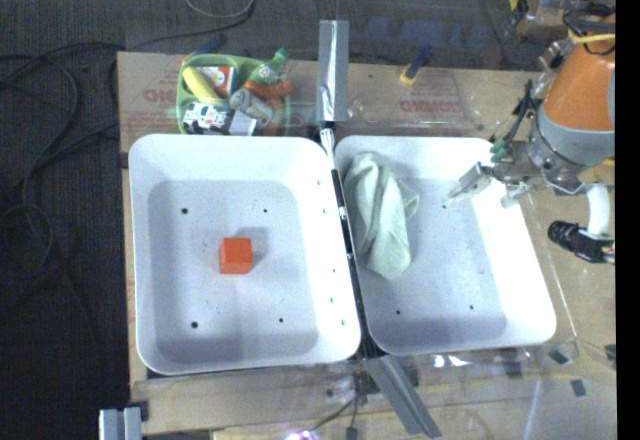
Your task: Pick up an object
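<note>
Orange cube [236, 255] lying near the middle of the left bin [160, 168]. Pale green cloth [384, 213] crumpled in the adjacent right bin [520, 313], against the wall nearest the cube. Gripper [487, 183] over that bin's far right edge, well apart from the cube, fingers spread with nothing between them.

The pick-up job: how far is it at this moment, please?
Done: nothing looks picked yet. The orange block lies on the floor of the left bin, and the pale cloth lies in the right bin. In hand: the hand is over the right bin's upper right part, with nothing visible in it. Left: reach an object, grasp, lift.
</note>
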Tool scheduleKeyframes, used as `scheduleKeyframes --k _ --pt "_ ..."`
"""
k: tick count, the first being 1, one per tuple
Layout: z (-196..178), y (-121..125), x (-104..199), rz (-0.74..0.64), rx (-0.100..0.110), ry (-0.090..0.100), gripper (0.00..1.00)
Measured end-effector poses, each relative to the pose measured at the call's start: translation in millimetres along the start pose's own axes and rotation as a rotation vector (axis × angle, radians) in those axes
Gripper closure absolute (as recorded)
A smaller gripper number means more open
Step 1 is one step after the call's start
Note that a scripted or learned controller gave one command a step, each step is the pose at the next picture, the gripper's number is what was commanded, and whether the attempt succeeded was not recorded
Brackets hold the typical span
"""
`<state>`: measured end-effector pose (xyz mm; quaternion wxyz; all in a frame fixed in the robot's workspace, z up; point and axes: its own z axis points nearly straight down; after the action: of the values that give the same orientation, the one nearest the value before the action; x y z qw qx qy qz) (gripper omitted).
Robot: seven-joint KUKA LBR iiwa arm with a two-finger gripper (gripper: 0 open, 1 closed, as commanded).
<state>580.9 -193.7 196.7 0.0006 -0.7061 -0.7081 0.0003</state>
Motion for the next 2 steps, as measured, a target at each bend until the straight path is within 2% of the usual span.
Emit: scheduleKeyframes --k 1,2 --pt "103 20 36 0.057 -0.001 -0.003 0.00" --pt "106 88 85 -0.112 -0.013 -0.007 0.00"
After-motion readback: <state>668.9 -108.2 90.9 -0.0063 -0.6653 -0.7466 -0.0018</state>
